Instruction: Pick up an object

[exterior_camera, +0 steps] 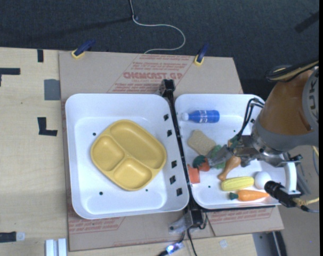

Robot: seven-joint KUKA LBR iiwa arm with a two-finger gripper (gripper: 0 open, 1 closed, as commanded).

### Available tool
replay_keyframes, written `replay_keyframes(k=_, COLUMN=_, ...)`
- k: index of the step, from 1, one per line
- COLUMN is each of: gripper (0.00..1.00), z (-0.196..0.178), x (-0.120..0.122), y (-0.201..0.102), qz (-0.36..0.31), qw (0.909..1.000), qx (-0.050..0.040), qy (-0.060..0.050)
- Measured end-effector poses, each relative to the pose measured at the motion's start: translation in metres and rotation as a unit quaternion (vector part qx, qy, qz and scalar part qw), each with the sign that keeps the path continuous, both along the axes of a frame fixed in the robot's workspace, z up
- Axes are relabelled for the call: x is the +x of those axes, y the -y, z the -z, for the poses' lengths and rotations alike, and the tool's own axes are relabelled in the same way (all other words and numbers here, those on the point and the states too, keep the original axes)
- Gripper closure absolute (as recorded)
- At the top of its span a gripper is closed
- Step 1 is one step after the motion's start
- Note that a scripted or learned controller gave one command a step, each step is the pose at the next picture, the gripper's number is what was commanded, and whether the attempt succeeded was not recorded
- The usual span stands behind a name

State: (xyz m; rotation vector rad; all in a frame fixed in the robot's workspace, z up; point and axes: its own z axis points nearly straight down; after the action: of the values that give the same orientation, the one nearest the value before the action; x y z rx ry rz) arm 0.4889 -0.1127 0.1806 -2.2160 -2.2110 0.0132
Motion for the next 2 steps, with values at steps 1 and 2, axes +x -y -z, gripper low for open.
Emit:
replay_keyframes(k=1, gripper=0.00, z=-0.005, x=0.003, y=0.000, qz=-0.001, qw=1.0000, qx=-0.0009, qy=0.006)
replay_keyframes(k=2, gripper=0.00, z=0.059, x=0.005, y=-0.004, qz=-0.002, qw=1.0000, qx=-0.0002, qy=0.003)
